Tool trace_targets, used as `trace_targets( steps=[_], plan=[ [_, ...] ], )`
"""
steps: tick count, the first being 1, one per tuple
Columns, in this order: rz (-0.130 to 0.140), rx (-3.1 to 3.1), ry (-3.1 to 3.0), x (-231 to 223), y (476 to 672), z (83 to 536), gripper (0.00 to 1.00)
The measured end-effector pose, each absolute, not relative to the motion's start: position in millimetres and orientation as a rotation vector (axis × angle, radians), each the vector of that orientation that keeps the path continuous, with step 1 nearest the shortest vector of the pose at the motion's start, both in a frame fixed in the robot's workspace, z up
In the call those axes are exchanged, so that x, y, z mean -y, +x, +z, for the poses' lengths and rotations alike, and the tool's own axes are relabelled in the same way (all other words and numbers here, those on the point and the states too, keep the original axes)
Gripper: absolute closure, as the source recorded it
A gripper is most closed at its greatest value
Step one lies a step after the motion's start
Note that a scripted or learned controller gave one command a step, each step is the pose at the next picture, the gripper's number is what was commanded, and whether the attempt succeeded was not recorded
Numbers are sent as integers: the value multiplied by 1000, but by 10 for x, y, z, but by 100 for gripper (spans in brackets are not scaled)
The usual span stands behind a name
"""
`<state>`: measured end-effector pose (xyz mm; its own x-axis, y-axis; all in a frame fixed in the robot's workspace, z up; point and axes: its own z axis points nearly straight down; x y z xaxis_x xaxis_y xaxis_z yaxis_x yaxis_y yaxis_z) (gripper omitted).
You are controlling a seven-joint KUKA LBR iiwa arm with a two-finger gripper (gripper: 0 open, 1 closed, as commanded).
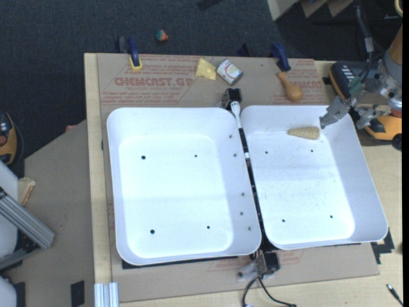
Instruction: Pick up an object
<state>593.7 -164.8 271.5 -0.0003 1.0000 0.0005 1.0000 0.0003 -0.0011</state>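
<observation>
**Near the back rim, with little room to spare**

Closest to me, a tangle of cable point(259, 280) pokes out below the seam where the two bins meet. The one thing worth grabbing is a pale tan lump point(304, 132) lying flat in the right bin point(358, 190), up near its far wall. The gripper point(333, 115) hangs just beside it, over the bin's far right corner, apart from it; whether it is wide or narrow I cannot tell. My worry: the lump is low and lies close to the wall, so a descent slightly off could strike the rim or nudge the piece away. The left bin point(121, 171) sits alongside; beyond, on the cardboard point(153, 80), lie a yellow wedge point(206, 69) and a wooden-looking piece point(291, 87).
</observation>
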Motion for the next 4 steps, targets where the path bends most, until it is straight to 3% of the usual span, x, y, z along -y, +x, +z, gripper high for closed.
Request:
trace_targets(
  steps=[1, 2, 3, 4],
  plan=[
    [-18, 2239, -2221, 992, 5721, 4155, 0],
    [-11, 2230, -2230, 1160, 5396, 5314, 0],
    [4, 2220, -2216, 690, 4800, 4812, 0],
    [-2, 2226, -2223, 705, 4831, 4937, 100]
  ],
)
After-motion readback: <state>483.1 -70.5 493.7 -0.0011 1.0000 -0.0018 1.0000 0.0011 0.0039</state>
